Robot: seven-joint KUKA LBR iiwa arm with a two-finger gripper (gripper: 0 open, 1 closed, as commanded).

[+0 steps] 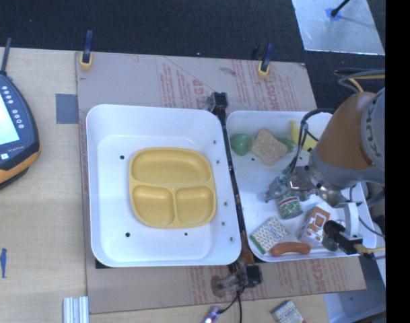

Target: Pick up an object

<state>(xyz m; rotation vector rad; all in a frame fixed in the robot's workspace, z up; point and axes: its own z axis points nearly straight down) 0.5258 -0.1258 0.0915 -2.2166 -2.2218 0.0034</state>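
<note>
My gripper (280, 190) hangs low inside the right bin (248, 180), near its middle, with the grey and orange arm (349, 147) coming in from the right. Directly under and beside its tip lies a small green can (289, 207). Around it are a green ball (240, 143), a tan slice of bread (268, 147), a yellow piece (295, 132), a green checkered packet (268, 234), a sausage (290, 249) and an orange box (315, 224). The arm hides part of the bin's right side.
The left bin (104, 180) holds a yellow divided plate (172, 186). A teach pendant (6, 136) lies on the bench at far left. Two clamps (87, 58) (264, 64) grip the cardboard's far edge. A black clip (219, 102) joins the bins.
</note>
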